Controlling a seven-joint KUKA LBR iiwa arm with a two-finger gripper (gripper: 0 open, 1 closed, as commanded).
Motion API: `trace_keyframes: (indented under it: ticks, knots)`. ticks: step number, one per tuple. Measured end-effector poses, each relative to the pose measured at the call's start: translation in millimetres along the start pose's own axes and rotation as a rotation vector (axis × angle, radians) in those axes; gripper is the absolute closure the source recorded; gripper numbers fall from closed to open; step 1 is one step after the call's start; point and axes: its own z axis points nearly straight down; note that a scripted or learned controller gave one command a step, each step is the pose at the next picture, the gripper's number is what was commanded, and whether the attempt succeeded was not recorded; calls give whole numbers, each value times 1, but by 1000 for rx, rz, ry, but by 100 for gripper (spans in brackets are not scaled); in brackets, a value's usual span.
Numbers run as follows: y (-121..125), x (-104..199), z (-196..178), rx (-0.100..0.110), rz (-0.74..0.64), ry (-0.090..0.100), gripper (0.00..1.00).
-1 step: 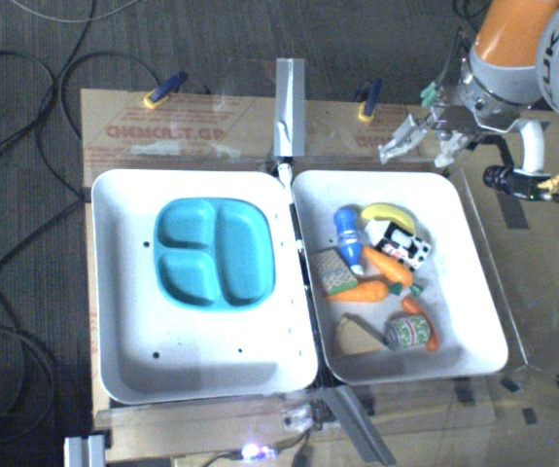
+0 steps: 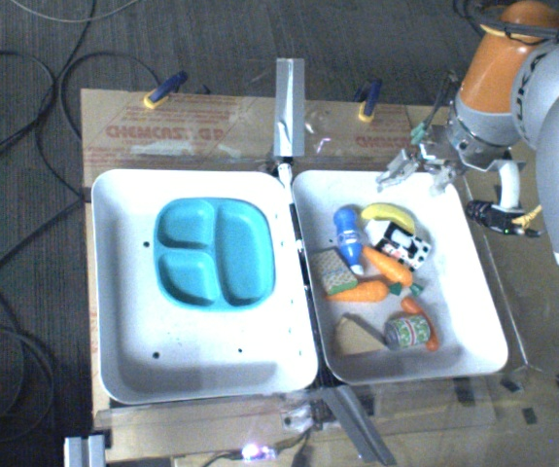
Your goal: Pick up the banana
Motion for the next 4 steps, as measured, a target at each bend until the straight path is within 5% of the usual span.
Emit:
trace_keyframes:
  ticks: [1, 2, 4]
  knots:
    - [5, -25, 99, -3, 20, 9, 0]
    - [-18, -34, 98, -9, 25, 12, 0]
    - [4, -25, 99, -2, 55, 10, 0]
